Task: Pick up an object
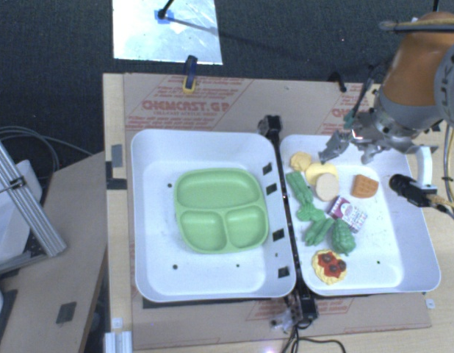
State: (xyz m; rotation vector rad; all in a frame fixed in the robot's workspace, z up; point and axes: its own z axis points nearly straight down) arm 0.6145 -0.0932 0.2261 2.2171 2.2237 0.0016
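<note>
"CHEMCAST GP" is printed in red on the brown board [184, 106] under the bins; the rest can't be made out.

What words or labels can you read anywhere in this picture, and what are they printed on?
"CHEMCAST G P", red print on the brown sheet under the bins; a second red print near the sheet's right end is too blurred.
Small pink and white packet in the right bin: print too small to read.

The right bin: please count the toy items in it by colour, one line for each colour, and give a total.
Things in the right bin:
Green: 4 (long pod, small piece, pod, leafy piece)
Yellow or cream: 2 (lump, round piece)
Orange: 1 (waffle)
Pink and white: 1 (carton)
Red and yellow: 1 (pizza)
Total: 9
</note>
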